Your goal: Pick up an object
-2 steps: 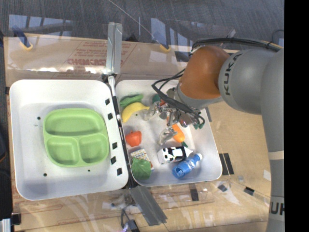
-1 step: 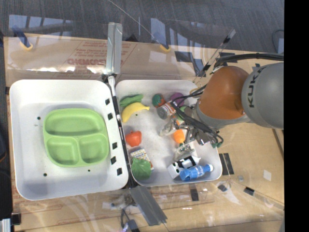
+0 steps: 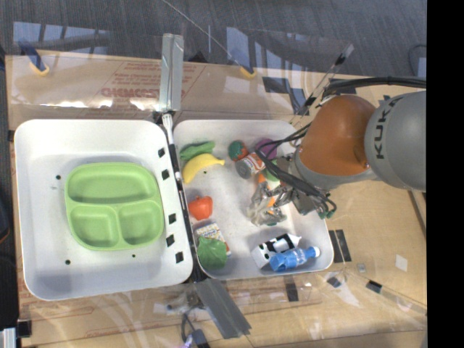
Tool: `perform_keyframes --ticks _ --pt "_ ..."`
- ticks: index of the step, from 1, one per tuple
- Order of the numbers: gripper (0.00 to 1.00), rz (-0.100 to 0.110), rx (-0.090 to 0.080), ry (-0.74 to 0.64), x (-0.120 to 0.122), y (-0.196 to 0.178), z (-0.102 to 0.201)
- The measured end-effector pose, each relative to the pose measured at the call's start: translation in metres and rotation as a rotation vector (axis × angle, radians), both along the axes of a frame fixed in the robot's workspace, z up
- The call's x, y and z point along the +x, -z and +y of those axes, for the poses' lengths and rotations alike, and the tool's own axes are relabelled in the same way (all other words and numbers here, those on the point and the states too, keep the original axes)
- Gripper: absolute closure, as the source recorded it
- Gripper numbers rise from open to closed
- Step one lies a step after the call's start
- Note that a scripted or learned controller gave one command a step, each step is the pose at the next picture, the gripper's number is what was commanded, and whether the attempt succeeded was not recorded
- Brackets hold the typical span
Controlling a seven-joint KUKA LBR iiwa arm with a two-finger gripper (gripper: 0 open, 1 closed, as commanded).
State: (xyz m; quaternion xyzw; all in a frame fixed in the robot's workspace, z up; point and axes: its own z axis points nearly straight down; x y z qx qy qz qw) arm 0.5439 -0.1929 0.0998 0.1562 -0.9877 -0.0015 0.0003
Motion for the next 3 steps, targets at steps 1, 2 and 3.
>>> perform_keyframes --ticks 1,2,3 --pt "0.0 0.0 0.0 -0.001 0.0 0.0 0.0" --pt "1.0 0.001 0.001 -0.007 0.002 -0.008 0.002" --pt "1.0 -0.005 -0.003 0.01 -0.02 -0.101 0.061"
